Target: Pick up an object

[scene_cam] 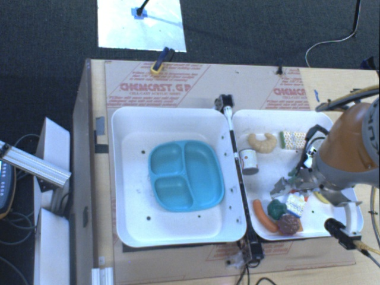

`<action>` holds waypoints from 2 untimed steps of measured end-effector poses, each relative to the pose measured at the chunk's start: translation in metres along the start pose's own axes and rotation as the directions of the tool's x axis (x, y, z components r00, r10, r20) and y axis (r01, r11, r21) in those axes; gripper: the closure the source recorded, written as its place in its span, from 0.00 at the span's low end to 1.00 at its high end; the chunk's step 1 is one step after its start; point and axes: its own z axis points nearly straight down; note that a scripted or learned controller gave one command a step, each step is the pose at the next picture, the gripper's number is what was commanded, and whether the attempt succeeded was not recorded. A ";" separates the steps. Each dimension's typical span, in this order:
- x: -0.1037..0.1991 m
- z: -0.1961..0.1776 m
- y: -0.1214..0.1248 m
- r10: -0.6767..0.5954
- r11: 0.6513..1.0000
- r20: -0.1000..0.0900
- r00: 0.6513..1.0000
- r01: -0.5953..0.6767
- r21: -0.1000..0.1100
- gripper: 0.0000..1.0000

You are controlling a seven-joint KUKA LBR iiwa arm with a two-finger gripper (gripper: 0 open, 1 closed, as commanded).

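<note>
I've got the gripper [295, 187] low in the right bin [261, 123], lower right of frame, over the clustered green piece [276, 208], carrot [263, 215] and dark red item [289, 224], my likeliest picks. The arm blocks my view, so how the jaws stand I cannot tell.

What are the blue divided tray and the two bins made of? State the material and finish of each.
Blue divided tray: likely molded plastic, uniform colour, soft sheen, rounded compartment edges. Left bin and right bin: probably thin formed white plastic, smooth, semi-gloss, with rounded corners and a raised rim. Not certain from look alone.
</note>
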 end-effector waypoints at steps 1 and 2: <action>-0.035 0.030 0.080 -0.001 1.000 0.002 1.000 0.001 -0.001 0.00; -0.076 -0.007 0.134 0.001 1.000 -0.003 1.000 -0.001 0.017 0.00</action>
